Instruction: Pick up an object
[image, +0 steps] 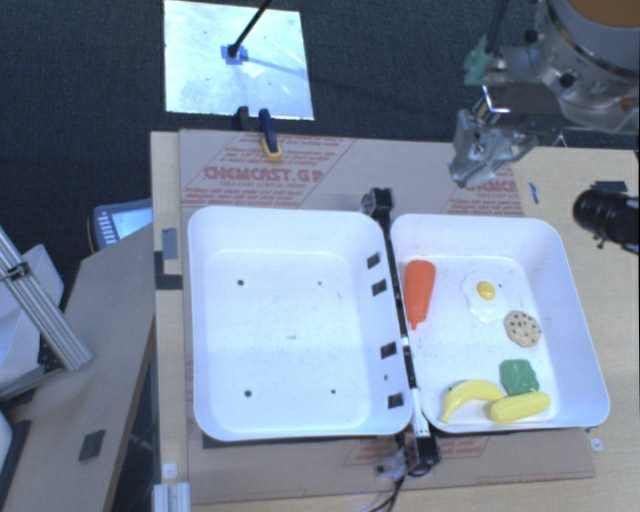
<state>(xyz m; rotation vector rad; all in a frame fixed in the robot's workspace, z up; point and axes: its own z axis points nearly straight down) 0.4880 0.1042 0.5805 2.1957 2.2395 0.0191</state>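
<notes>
Presently, the end effector (482, 160) is seen at one o'clock, beyond the right bin's (570, 260) far rim; its grip state cannot be told, nothing apparently held. A carrot (418, 291) lies inside, at the bin's ten o'clock.

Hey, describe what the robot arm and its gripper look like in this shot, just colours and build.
The arm enters at the upper right: a rounded grey and silver metal body with an orange band at the very top edge. Below it sits a boxy grey wrist block with a small teal-green part on its left side. The gripper is silvery grey metal, narrowing downward to its tips.
</notes>
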